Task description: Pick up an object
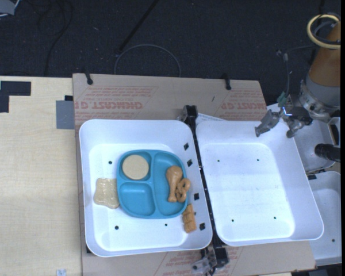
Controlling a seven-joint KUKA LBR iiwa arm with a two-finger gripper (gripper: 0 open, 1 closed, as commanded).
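Observation:
A blue divided plate (139,201) lies in the left white bin (98,137). On it sit a round tan cracker (135,167) and a tan pretzel-like piece (177,184). A pale bread-like piece (106,192) lies in the bin against the plate's left edge. A small brown piece (188,218) lies at the plate's lower right. My gripper (279,126) hangs over the far right corner of the right bin (299,160), far from all these objects. Its two fingers stand spread apart with nothing between them.
The two bins meet at a black clip rail (196,171) down the middle. They rest on a cardboard sheet (161,96). A wooden bench top (29,177) lies to the left. Cables run across the dark floor behind.

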